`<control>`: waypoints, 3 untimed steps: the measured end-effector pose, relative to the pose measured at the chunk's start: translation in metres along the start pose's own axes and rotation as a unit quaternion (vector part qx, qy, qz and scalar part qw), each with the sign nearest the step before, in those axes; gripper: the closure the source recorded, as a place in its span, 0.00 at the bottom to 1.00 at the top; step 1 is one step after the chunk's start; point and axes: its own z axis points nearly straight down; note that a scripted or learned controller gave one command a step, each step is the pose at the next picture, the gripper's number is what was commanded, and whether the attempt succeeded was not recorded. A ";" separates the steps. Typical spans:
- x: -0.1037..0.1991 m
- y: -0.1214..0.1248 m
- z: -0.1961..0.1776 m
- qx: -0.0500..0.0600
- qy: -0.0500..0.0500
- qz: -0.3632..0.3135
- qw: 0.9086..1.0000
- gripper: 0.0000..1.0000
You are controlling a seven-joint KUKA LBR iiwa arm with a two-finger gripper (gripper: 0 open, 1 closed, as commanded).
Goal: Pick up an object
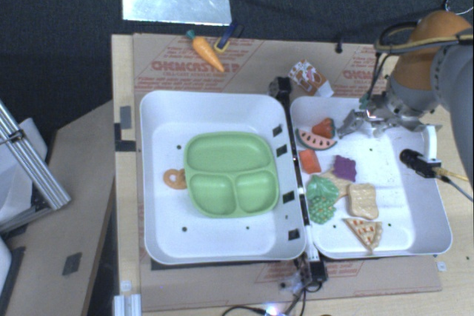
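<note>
Robot lab: bench [185,63], paired bins [152,159]

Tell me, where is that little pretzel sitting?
The pretzel lies in the left bin, right against the left edge of the green divided plate, far from the toy food in the right bin.
</note>
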 end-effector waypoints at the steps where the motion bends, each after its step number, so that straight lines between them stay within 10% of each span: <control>1: 0.001 0.001 0.009 -0.002 -0.001 0.000 1.000 0.00; 2: 0.001 0.003 -0.003 -0.004 -0.001 -0.001 1.000 1.00; 3: -0.003 0.005 -0.048 -0.005 -0.001 0.001 1.000 1.00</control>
